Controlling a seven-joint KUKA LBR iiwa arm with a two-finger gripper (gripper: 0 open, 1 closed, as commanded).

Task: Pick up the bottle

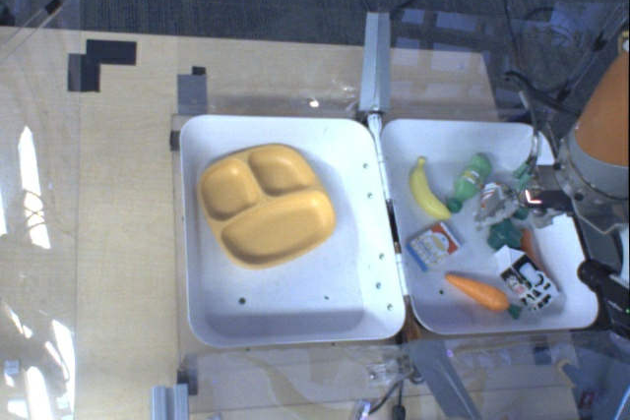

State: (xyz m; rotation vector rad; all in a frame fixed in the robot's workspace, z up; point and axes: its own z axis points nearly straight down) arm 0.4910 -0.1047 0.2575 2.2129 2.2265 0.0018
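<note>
One bottle (471, 177), green with a paler cap end, lies on its side toward the far part of the right bin (404, 295), tilted so that one end points at the banana (429, 190) just to its left. My gripper (499, 203) sits just right of it and a little nearer, low over the bin floor, and nothing is between its tips; whether they are spread or pressed together I cannot tell from this slant. I judge this to be the approach step: the bottle is not yet grasped and not yet lifted. The next move, as I read it, calls for a short shift left and far to centre over the bottle's body, with the wrist turned to cross its long axis (a round body like that will likely roll away from a glancing touch).

Close by me on the near side lie a small dark green piece (505, 233) and an orange bit (530, 242) beside it. Farther out in the same bin are a small carton (433, 246) at the left, a carrot (479, 292) along the near edge, and a black-and-white box (529, 279) at the near right corner. Left of the divider, the left bin (285, 320) holds one thing, a yellow compartment tray (266, 203) resting in its far half.
</note>
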